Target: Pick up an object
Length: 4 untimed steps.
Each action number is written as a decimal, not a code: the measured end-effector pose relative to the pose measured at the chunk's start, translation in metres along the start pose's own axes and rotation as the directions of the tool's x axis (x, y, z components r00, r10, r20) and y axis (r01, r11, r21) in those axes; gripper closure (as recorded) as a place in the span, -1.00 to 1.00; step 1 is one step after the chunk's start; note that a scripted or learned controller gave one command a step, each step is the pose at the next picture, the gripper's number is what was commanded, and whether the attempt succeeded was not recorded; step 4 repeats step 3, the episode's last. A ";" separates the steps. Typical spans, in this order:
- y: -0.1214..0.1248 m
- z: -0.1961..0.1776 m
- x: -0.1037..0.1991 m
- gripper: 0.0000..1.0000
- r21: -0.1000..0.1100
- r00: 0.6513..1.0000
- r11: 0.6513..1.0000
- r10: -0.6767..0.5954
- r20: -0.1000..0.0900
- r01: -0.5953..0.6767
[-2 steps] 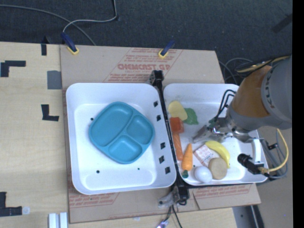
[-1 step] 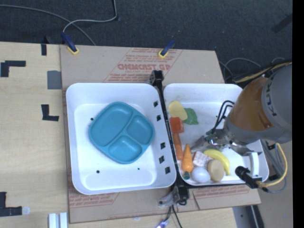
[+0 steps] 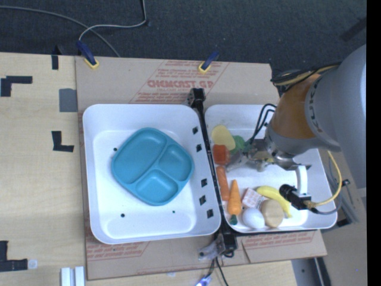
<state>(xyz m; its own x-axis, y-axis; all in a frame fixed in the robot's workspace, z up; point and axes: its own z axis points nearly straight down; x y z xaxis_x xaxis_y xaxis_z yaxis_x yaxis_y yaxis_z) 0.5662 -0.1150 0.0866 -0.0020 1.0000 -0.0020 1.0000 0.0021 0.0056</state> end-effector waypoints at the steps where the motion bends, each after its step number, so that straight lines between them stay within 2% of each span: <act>1: 0.063 -0.027 0.016 -1.00 0.005 1.000 1.000 0.000 -0.001 0.000; 2: 0.103 0.001 0.007 -1.00 0.004 1.000 1.000 0.000 0.000 0.000; 3: 0.103 -0.010 0.007 1.00 0.002 1.000 1.000 -0.002 0.002 0.002; 4: 0.103 -0.010 0.007 1.00 0.002 1.000 1.000 -0.002 0.002 0.002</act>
